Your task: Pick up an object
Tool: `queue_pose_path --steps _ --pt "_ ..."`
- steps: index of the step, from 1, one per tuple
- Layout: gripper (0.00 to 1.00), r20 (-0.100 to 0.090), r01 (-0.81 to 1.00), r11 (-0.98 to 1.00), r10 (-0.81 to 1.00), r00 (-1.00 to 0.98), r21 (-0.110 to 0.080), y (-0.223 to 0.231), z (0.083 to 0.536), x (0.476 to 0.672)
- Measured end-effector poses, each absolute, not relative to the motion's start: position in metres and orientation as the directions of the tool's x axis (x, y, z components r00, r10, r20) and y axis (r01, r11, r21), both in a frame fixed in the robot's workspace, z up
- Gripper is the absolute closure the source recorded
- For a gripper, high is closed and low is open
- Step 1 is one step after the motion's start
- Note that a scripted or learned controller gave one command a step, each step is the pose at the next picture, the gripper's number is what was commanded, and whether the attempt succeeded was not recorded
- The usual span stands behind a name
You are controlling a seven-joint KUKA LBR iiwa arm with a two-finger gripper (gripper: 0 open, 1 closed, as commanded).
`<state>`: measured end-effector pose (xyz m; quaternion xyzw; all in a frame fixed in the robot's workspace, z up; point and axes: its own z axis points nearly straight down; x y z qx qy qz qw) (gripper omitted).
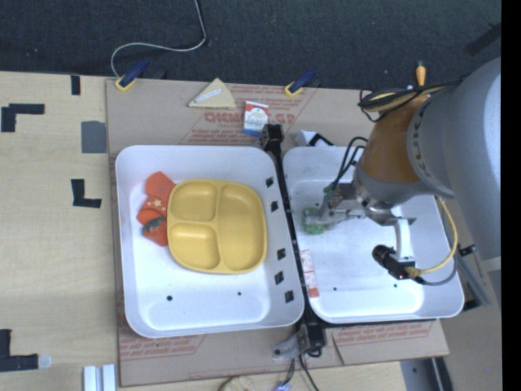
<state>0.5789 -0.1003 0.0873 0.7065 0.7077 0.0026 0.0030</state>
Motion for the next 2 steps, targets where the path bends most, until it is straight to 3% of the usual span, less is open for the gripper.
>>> queue_pose_path --steps 1,2 --pt "1.0 0.001 1.0 0.002 1.0 -0.002 0.0 -0.046 0.185 0.54" --pt "1.0 -0.002 1.0 0.0 1.0 0.0 0.0 -0.105 0.213 0.568"
